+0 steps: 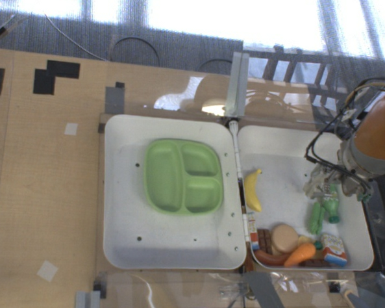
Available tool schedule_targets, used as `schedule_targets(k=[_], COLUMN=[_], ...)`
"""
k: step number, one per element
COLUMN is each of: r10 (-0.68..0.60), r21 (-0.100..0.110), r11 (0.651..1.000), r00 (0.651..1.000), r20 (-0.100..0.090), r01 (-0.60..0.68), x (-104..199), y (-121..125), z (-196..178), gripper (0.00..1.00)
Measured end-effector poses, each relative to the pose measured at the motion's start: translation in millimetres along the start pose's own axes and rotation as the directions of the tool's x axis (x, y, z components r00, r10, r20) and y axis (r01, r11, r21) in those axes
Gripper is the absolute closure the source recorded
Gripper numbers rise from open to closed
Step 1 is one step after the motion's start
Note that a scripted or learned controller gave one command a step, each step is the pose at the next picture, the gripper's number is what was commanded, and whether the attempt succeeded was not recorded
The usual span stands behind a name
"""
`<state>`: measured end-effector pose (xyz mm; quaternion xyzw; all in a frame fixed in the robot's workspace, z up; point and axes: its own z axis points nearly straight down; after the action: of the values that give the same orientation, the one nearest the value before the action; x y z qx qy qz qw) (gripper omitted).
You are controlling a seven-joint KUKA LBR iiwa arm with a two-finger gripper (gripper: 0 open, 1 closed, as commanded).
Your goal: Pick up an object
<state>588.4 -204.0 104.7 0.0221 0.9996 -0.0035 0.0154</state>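
Green plastic toy vegetable (316, 217), right bin's (367, 258) right edge: not lifted; jaws (325, 185) directly above, state indeterminable.

1. The arm (381, 132) is cut off by the frame's right edge.
2. The claw (327, 184) is blurred; its grip cannot be told.
3. Toys (300, 249) at the right bin's (276, 162) lower edge overlap; some are too small to name.
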Motion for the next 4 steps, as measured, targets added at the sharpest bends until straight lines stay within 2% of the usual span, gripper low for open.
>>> schedule_targets(k=[1, 2, 3, 4], r10=[-0.175, 0.056, 0.056, -0.008], r21=[-0.004, -0.005, -0.004, -0.005], r11=[0.985, 0.998, 0.998, 1.000], r00=[0.985, 0.998, 0.998, 1.000], r20=[-0.009, -0.024, -0.019, -0.017], r01=[0.175, -0.056, -0.056, 0.008], x=[-48, -79, -80, -73], y=[1, 3, 3, 2], z=[-147, -61, -63, 18], gripper=[1.00, 1.00, 0.00, 0.00])
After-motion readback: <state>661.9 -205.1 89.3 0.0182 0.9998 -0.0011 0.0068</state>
